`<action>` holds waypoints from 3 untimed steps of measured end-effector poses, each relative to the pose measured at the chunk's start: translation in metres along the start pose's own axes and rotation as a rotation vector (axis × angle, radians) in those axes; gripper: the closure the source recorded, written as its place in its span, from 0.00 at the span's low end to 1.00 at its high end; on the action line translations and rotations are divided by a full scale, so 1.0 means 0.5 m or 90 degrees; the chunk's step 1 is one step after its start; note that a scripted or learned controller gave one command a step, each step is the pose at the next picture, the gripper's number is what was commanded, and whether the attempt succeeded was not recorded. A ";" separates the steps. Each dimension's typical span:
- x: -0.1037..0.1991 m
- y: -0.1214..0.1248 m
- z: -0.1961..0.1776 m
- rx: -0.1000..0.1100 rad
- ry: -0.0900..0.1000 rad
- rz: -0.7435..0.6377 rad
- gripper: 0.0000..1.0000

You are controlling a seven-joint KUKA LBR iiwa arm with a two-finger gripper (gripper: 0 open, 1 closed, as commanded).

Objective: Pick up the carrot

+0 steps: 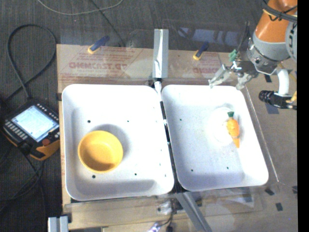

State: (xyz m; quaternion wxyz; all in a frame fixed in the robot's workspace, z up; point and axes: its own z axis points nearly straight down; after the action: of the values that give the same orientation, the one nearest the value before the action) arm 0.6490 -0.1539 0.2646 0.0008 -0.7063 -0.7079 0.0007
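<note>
Orange carrot (233,128) lies in the right bin (193,175); we see the gripper (227,79) above its far rim, fingers spread.

Two white bins (72,129), one yellow bowl (100,151), one carrot (233,128).

Dark grey carpet (29,13), black cables (72,4) trailed across it, a lit handheld screen (31,124) at left, cardboard-topped bench (111,64)
</note>
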 end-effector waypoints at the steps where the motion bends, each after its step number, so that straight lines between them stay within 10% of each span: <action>1: -0.065 -0.085 0.192 0.001 -0.002 0.077 0.00; 2: -0.087 -0.145 0.318 -0.001 0.001 0.003 0.00; 3: -0.079 -0.282 0.288 0.000 0.001 -0.022 0.00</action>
State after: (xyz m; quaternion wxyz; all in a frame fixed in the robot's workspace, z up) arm 0.5076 -0.1938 0.1209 0.0013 -0.6939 -0.7201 0.0003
